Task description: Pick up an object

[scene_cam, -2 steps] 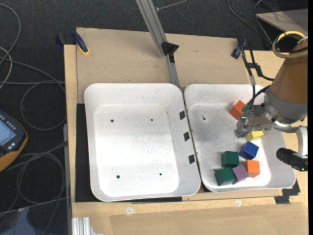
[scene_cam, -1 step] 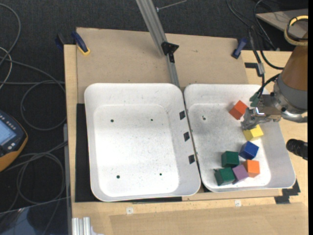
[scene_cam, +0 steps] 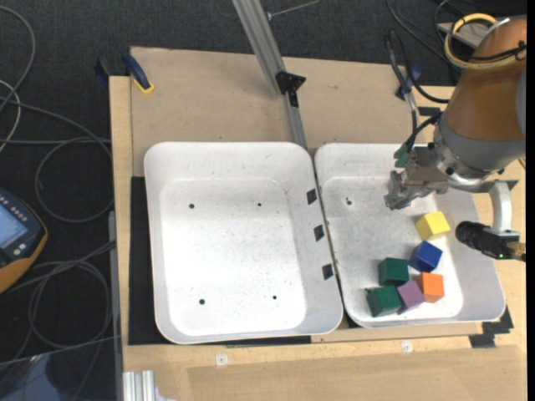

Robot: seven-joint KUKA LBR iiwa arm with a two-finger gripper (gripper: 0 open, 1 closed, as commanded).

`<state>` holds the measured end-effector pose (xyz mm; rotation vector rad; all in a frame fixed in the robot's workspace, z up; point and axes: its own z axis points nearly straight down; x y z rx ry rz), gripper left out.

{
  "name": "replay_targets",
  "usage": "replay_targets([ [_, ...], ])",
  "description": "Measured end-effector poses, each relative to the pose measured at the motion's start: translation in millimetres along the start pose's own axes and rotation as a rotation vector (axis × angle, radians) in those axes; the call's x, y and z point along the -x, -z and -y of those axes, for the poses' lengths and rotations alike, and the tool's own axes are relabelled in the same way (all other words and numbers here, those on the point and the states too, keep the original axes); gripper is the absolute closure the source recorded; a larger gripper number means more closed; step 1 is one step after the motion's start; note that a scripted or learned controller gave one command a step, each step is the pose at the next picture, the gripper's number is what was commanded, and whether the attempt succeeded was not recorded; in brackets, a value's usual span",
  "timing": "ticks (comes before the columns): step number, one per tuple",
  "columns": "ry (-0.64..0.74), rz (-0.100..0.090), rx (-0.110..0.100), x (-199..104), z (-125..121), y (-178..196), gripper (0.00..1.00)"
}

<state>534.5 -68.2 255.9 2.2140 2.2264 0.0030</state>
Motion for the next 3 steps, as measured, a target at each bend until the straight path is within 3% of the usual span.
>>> replay_targets([
  [3,0.001,-0.002,0.0,-159.5,-67.1,4.4,1.0],
])
